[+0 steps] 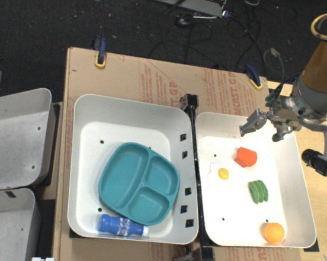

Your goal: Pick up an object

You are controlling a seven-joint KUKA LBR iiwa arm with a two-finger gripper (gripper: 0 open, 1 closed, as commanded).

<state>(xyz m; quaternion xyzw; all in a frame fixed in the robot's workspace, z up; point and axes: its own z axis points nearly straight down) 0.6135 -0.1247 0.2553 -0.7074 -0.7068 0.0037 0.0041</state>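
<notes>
gripper [266,127] hangs over the far edge of the right bin [304,193], fingers spread apart, nothing between them. red block [246,157] is the nearest item, just below and a bit left of the fingertips, not touching. yellow piece [223,174] further down-left of the block. green piece [257,191] straight below the gripper, past the block. orange ball [274,232] farthest off, at the bin's near corner. left bin [87,123], well to the gripper's left, holds a teal tray [138,183] and a blue bottle [119,227] along its near wall
</notes>
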